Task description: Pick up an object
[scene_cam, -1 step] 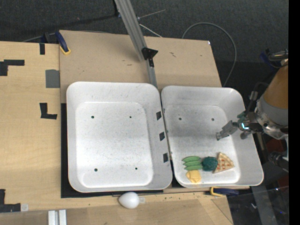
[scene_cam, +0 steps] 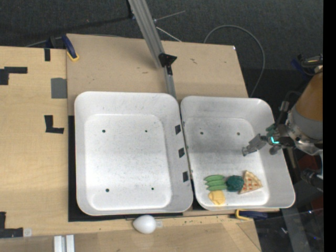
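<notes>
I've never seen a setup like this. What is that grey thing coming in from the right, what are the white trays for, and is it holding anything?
You are looking down at a slant from one fixed camera above a wooden bench. The grey thing is a robot arm with an orange band, reaching in from the right. At its tip is a pincer for grabbing things; it hovers over the right bin, and nothing is visible between its fingers. Two shallow white bins sit side by side. At the near edge of the right one lie small toy foods: a green pea pod, a dark green broccoli, a yellow piece and a pizza slice. A white egg lies on the bench in front of the left bin.
</notes>
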